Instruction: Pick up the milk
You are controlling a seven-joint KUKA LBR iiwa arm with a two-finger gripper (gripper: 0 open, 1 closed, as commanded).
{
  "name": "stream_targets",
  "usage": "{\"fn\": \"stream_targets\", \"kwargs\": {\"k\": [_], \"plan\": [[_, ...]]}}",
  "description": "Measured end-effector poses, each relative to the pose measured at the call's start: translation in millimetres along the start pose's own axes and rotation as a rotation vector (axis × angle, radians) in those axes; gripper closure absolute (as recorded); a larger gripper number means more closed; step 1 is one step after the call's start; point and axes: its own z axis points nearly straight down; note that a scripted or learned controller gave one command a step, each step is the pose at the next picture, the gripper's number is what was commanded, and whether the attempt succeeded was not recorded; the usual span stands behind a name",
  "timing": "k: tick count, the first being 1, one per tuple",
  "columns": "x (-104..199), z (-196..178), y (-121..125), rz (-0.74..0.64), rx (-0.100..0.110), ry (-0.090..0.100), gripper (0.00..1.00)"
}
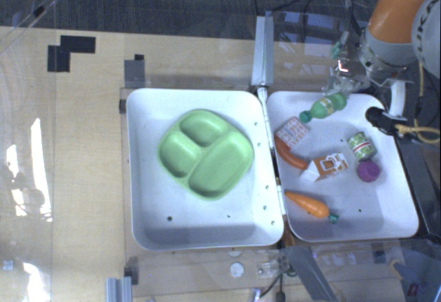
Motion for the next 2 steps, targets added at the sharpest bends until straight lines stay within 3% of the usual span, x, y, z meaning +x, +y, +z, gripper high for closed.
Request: {"fn": "stream_targets", "kwargs": {"k": [1,2], "plan": [[23.3,28.9,-14.3,0.006,0.026,-0.003,1.00],[23.3,28.9,-14.3,0.007,0.026,-0.003,0.00]]}}
